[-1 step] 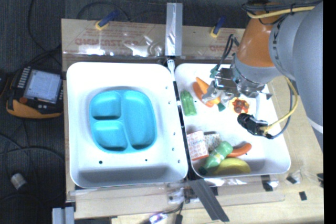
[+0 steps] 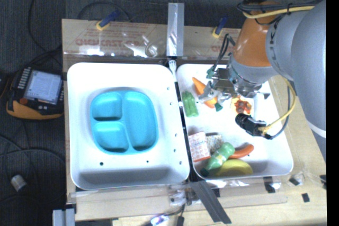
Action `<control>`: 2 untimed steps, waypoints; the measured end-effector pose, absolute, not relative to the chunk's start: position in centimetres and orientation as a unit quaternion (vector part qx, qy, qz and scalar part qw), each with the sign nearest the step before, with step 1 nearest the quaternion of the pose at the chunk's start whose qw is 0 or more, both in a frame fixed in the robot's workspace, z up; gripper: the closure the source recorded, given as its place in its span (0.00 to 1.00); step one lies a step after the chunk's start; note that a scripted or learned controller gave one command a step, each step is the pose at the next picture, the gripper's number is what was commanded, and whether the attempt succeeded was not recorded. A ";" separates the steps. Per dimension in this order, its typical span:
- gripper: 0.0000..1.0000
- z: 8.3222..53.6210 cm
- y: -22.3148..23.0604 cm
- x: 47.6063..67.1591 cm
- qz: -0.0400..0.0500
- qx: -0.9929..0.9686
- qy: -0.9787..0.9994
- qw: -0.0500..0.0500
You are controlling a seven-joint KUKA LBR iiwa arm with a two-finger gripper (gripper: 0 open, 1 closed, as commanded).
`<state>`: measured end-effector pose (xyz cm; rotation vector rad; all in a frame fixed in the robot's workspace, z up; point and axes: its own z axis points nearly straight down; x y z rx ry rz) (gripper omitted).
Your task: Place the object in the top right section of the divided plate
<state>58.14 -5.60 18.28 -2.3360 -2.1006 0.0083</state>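
A blue divided plate (image 2: 125, 119) with three sections lies in the left white bin (image 2: 85, 166). My gripper (image 2: 222, 93) hangs low over the upper part of the right bin (image 2: 280, 159), just above a small orange carrot-like piece (image 2: 198, 84) and a small orange and yellow piece (image 2: 210, 102). A green block (image 2: 189, 104) lies to its left. The wrist hides the fingertips.
Near the front of the right bin lie a red and white packet (image 2: 198, 146), a green pepper-like toy (image 2: 220, 156), a yellow banana (image 2: 234, 168) and an orange carrot (image 2: 241, 151). A small dark red item (image 2: 243, 106) sits right of the gripper. A black cable connector (image 2: 249, 124) hangs nearby.
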 end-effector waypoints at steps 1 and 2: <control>1.00 18.3 0.2 56.1 0.001 -0.663 -0.748 0.001; 1.00 18.7 2.1 48.5 0.001 -0.494 -0.870 0.001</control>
